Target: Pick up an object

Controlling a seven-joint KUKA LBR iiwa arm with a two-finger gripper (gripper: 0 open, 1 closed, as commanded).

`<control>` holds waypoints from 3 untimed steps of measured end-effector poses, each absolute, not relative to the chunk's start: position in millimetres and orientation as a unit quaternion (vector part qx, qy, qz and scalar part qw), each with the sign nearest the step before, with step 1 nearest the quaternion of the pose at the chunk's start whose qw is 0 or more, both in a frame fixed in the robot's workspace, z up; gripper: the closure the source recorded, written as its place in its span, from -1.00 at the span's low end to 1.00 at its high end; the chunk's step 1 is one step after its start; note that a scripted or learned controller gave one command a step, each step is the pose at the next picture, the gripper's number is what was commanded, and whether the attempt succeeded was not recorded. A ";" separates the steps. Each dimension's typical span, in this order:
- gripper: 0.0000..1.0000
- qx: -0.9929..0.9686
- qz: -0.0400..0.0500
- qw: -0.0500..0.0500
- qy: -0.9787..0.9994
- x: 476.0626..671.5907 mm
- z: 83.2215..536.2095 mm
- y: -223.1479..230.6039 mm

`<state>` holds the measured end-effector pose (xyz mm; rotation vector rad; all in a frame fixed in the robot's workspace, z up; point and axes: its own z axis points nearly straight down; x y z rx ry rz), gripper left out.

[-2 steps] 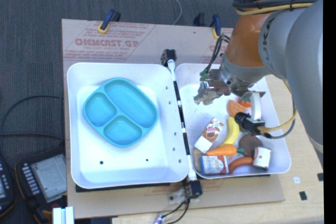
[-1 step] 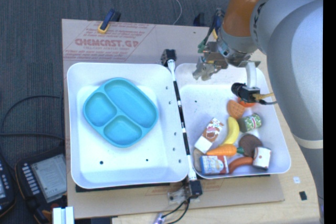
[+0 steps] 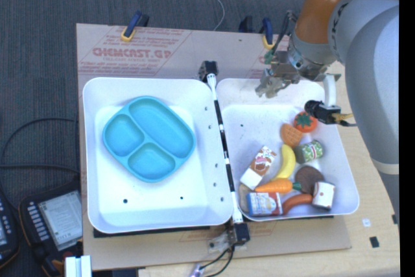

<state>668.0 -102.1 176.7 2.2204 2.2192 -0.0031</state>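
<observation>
Gripper (image 3: 272, 87) upper right of frame, over bare back end of right bin (image 3: 246, 115); fingers look spread, nothing between them, we judge it poised above pile, no grasp made. Candidate objects crowd lower right: banana (image 3: 286, 161), carrot (image 3: 274, 186), small carton (image 3: 259, 165), tomato (image 3: 304, 122). Left bin (image 3: 97, 191) holds blue divided plate (image 3: 148, 137), centre left.
</observation>
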 end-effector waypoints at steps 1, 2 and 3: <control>-1.00 0.707 -0.001 0.001 0.707 668.3 176.8 -101.3; -1.00 0.707 0.000 0.000 0.707 553.5 91.5 -132.7; 1.00 0.708 0.000 0.001 0.707 553.9 101.6 -133.8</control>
